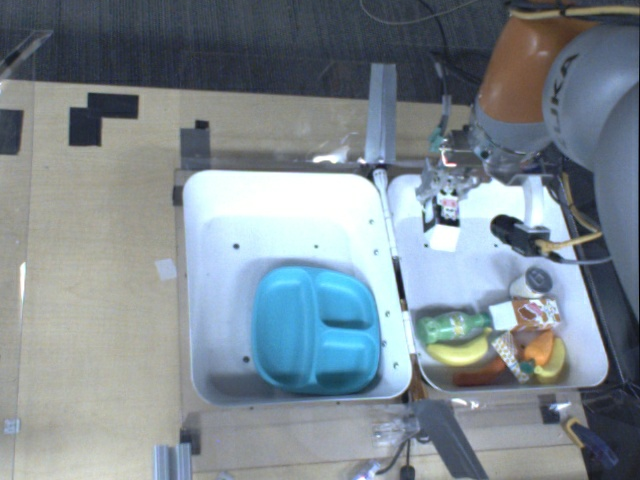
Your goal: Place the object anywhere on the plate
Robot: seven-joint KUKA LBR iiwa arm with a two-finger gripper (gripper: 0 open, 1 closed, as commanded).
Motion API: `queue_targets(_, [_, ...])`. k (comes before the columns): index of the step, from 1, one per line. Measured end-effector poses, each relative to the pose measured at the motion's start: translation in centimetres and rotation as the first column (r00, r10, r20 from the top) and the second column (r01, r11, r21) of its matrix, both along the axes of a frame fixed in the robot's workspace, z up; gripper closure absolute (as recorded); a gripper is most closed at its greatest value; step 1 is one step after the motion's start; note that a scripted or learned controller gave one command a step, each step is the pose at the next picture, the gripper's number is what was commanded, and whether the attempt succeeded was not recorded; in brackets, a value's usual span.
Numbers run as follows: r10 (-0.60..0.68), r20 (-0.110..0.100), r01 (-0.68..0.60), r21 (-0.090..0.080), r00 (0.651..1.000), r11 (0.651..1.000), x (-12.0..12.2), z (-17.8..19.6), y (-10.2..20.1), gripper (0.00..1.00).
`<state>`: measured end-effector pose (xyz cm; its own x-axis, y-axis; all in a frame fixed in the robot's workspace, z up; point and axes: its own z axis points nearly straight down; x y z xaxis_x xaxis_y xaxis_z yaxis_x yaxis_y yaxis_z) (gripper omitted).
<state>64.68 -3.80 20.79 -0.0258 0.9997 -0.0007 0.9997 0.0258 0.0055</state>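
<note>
This is a robot lab: a big grey arm (590,78) reaches over two white bins (200,268) on a desk (90,298) with loose wires (420,8).

A pale wooden bench (90,298) fills most of the view; beyond its far edge runs a strip of dark grey ribbed floor or matting (200,18), though the slant makes it hard to say which; a thin black cable (400,8) loops across that strip near the far right; several black square patches (100,116) sit near the bench's far left corner; a grey metal post (381,113) stands at the far edge, near the middle; a clear sheet's edge (25,58) slants at the far left; lighting is even and soft.
</note>
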Motion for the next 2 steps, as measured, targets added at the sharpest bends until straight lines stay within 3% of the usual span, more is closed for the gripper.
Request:
queue_targets(1, [0.069, -0.001, -0.069, 0.001, 0.998, 0.998, -5.0, 1.3, 5.3, 1.0])
queue_targets(2, [-0.068, -0.004, 0.068, 0.002, 0.998, 0.998, -4.9, -2.3, 2.6, 1.0])
